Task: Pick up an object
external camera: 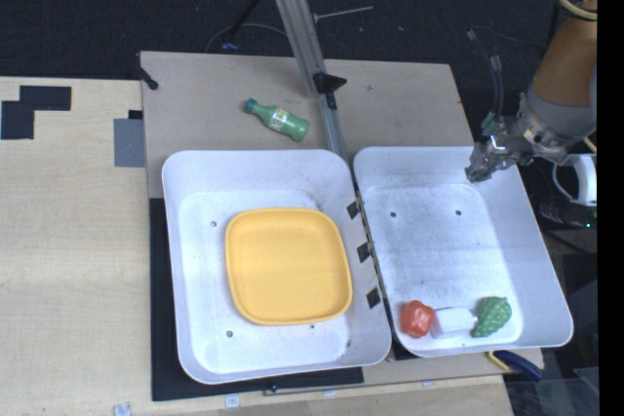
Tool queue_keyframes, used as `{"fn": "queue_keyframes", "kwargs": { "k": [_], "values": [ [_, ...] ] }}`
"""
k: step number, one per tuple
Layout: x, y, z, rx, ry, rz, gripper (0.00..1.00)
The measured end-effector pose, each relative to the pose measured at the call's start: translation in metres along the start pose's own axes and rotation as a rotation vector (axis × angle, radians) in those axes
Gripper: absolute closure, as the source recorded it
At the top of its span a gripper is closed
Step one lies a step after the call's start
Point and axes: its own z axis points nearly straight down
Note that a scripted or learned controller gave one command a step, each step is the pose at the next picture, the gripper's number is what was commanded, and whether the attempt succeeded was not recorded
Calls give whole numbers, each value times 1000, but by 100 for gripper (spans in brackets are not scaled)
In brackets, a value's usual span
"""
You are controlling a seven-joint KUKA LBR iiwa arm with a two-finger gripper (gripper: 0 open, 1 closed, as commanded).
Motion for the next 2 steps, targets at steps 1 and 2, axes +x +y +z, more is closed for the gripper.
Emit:
{"fn": "queue_keyframes", "kwargs": {
  "k": [1, 2],
  "values": [
    [4, 0, -43, 0, 0, 1, 100],
    [50, -6, -50, 2, 1, -2, 100]
  ]
}}
